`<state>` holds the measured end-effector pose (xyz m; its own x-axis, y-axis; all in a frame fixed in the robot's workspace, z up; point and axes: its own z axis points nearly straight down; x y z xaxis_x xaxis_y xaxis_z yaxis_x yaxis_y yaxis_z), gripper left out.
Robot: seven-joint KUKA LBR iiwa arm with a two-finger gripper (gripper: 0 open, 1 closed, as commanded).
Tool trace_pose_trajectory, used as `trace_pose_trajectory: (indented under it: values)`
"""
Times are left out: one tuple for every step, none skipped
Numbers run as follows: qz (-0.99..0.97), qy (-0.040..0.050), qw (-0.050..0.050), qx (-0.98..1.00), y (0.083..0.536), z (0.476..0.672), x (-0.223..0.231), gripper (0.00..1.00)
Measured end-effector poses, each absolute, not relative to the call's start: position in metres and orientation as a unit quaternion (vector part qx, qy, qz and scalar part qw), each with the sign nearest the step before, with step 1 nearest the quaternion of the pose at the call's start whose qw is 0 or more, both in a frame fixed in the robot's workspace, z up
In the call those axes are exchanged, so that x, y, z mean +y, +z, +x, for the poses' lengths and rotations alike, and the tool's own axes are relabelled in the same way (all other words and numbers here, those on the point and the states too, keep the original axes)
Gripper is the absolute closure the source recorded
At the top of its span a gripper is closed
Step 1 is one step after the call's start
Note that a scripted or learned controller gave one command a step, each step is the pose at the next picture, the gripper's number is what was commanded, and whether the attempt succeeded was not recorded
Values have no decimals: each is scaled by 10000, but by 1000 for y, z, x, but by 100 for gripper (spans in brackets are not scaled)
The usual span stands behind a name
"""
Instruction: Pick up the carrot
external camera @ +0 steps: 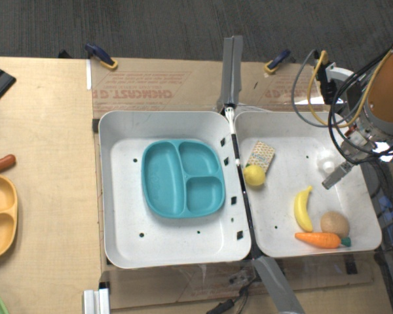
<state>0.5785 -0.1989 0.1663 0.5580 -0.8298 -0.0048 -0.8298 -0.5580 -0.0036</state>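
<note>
On the tabletop (46, 110) sit two white bins; the left bin (118, 175) holds a teal tray (158, 182). Over the right bin (281, 234) hangs the gripper (337, 175), state impossible to tell. A banana (302, 208), potato (335, 223) and lemon (254, 175) lie there; the carrot (318, 239) lies at the front, touching the potato.
</note>
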Motion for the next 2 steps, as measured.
trace_pose_trajectory:
  values:
    - [-9208, 5, 28, 3901, 157, 617, -202, 0]
    - [-9279, 25, 21, 3727, 91, 574, -203, 0]
